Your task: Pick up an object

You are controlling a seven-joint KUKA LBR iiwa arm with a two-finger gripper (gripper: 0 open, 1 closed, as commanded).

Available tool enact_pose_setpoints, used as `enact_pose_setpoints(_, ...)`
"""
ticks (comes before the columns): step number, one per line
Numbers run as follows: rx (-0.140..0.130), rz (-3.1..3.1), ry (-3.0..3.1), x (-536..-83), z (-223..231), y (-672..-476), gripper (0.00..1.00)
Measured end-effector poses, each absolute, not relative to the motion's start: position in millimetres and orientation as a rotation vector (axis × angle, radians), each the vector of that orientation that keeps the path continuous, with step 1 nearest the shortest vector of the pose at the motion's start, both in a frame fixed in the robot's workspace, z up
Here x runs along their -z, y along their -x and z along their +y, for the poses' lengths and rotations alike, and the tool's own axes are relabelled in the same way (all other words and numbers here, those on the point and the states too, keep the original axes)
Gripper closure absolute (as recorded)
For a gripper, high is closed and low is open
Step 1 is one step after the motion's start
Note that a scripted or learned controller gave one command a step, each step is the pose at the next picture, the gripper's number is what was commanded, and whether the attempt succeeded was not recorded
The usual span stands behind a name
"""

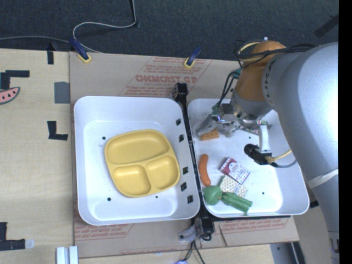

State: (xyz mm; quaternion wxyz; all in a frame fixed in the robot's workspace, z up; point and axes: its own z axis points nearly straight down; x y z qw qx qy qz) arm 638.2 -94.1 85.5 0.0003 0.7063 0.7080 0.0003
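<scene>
- gripper [212, 126] low at the right bin's [286, 202] far-left corner, beside a small orange piece [209, 137]; grip state cannot be told
- yellow divided plate [142, 161] lies in the left bin [93, 147]

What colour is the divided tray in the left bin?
Yellow; the tray shows plainly in the camera view.

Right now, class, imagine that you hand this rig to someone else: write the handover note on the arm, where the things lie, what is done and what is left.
Gripper: low in the right white bin, at its upper left part, over a small orange-brown piece; grip cannot be judged.
Right bin also holds: an orange carrot-shaped toy, a red and white card packet, a green plastic toy vegetable.
Left white bin: a yellow three-part plastic tray.
Done: nothing visibly lifted.
Left: grasp one thing and raise it.
</scene>
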Motion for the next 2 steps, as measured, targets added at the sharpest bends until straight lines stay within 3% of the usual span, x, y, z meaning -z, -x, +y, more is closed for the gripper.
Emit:
enact_pose_setpoints(1,0.002,2.222,-2.216,-94.6,-94.6,-637.9,1.00)
enact_pose_setpoints(2,0.000,2.223,-2.219,-210.0,-61.7,-581.6,1.00)
